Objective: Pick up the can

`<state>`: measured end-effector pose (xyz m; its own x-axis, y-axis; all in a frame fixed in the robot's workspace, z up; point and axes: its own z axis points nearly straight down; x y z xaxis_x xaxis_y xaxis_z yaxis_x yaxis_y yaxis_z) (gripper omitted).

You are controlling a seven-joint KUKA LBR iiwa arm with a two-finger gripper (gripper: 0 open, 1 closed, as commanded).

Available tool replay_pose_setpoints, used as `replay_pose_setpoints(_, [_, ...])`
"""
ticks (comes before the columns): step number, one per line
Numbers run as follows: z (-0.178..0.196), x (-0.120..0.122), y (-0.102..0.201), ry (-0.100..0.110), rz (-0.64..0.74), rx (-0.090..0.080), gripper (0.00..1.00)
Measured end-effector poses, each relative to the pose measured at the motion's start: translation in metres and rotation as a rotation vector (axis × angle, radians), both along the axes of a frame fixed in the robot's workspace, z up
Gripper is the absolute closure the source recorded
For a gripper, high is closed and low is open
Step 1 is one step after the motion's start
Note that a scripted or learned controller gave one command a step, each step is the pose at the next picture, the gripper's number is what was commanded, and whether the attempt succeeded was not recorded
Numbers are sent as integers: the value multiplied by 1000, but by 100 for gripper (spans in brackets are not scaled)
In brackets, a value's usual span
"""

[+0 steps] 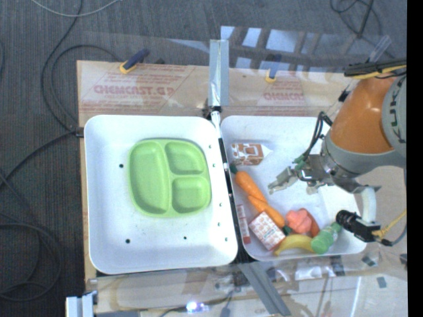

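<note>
The gripper [283,180] hangs at centre right of the frame over the right bin [291,125], its fingers spread and holding nothing. The can [248,152] lies up-left near the bin's top corner, above the carrot [254,191]. The approach is under way; next it should shift up-left, then descend.

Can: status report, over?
End effector in right bin, beside carrot. Brown-labelled can apart, toward far wall. Nothing on it.
</note>
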<state>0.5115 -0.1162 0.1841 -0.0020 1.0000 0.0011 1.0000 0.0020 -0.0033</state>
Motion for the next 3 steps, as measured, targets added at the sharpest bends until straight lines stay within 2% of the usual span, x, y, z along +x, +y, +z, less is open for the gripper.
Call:
replay_pose_setpoints(1, [-88, -9, -85, -1, -122, 2, 0])
replay_pose_setpoints(2, [-93, -23, -49, -21, -124, -13, 0])
replay_pose_setpoints(3, [-94, 20, -71, -12, -304, -2, 0])
